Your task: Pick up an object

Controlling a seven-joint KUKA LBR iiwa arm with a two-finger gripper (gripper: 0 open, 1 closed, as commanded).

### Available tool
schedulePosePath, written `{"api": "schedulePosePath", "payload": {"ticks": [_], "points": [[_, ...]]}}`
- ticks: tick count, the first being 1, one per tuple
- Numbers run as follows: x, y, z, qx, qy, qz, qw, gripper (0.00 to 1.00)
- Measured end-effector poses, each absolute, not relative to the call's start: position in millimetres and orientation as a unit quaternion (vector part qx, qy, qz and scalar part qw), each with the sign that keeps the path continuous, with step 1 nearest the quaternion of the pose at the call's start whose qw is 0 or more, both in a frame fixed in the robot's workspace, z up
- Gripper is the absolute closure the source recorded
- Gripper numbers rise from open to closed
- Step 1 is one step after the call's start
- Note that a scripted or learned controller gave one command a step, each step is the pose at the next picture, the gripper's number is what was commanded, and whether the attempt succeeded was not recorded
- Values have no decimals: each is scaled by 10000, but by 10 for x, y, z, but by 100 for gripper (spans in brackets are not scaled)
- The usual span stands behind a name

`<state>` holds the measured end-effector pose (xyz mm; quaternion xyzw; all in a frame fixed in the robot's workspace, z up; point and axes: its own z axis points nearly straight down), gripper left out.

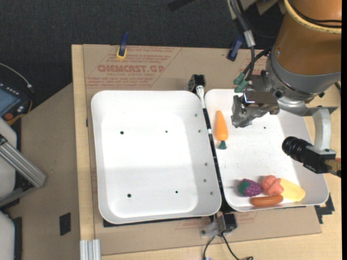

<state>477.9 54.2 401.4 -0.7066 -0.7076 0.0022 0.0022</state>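
Observation:
An orange toy carrot with a green top lies in the right bin by its left wall. My gripper hangs just right of the carrot, over the bin's upper part, with nothing visibly held. At the bin's front lie a purple grape bunch, a pink toy, a yellow piece and a red-orange sausage.
The left bin adjoins the right one along a black clamp strip. A black cylindrical fitting juts over the right bin's right side. Both bins rest on a cardboard sheet.

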Motion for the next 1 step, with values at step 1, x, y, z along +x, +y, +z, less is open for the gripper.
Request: {"api": "schedulePosePath", "payload": {"ticks": [1], "points": [[4792,533,4024,-7073,-7069,9,9,0]]}}
